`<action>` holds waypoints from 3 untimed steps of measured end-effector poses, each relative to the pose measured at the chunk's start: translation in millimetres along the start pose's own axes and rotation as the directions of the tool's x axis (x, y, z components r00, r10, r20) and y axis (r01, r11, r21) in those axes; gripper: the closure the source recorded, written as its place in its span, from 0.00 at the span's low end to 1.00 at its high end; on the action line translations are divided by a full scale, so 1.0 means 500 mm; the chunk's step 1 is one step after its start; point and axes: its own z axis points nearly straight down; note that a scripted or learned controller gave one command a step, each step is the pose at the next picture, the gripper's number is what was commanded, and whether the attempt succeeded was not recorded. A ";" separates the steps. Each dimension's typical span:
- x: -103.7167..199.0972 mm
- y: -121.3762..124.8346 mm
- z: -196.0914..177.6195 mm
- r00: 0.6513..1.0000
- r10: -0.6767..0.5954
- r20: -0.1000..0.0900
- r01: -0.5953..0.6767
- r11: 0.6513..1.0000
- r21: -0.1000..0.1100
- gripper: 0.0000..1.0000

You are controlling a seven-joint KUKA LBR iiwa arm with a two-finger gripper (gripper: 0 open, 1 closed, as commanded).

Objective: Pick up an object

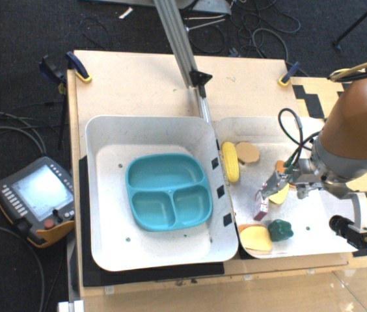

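- A handheld control pad [34,201] with a pale screen and an orange edge lies on the dark carpet left of the desk [138,83], whose top is pale, matte board.
- The left bin [99,148] is smooth white plastic with rounded corners; in it sits a glossy teal plate [168,191] with three compartments.
- In the right bin [313,239], just beside the shared wall, lies a bumpy yellow corn cob [230,161], touching a flat, round tan cookie [248,153].
- At the bin's near edge, a yellow wedge with an orange rim [256,238] touches a lumpy dark green pepper [280,229].
- The pincer [268,195] points down-left over the right bin, above a small dark red piece [261,207] and a pale yellow piece [278,196]; whether it is clenched or released cannot be told.
- The grey arm with its orange band [359,116] enters from the right.
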 end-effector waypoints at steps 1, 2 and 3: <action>0.000 0.000 0.000 1.000 0.000 0.000 0.000 1.000 0.000 0.00; 0.004 0.000 0.128 1.000 0.001 -0.001 -0.001 1.000 0.006 0.00; 0.004 0.002 0.203 1.000 0.001 0.001 -0.001 1.000 -0.003 0.00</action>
